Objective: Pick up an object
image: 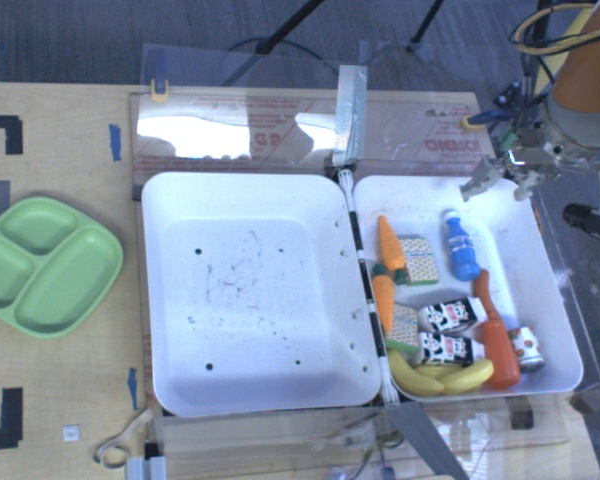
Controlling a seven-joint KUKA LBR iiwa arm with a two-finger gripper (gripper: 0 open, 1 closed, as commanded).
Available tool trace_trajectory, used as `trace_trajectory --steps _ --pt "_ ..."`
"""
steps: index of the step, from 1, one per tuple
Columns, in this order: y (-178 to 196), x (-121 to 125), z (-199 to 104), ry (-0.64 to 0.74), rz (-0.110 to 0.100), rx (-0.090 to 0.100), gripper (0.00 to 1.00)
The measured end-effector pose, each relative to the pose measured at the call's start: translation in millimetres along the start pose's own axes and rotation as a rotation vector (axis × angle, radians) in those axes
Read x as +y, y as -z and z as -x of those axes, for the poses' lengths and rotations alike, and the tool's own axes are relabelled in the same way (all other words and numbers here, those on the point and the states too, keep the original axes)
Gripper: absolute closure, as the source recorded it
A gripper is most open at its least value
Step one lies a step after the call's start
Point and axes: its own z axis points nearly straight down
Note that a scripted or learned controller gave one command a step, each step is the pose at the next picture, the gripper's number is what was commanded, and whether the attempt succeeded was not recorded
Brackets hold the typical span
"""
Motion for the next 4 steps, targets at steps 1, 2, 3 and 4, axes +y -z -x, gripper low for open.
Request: trace_trajectory --steps 1,2,3,4 --pt "-102 -5 -1 0.117 0.005 -0.002 0.0" --pt "-92 -4 -2 0.12 0.007 -0.004 1.0" --pt "28 -19 -80 0.151 0.007 -0.002 1.0" --pt "26 -20 -79 0.15 0.003 -0.001 0.0"
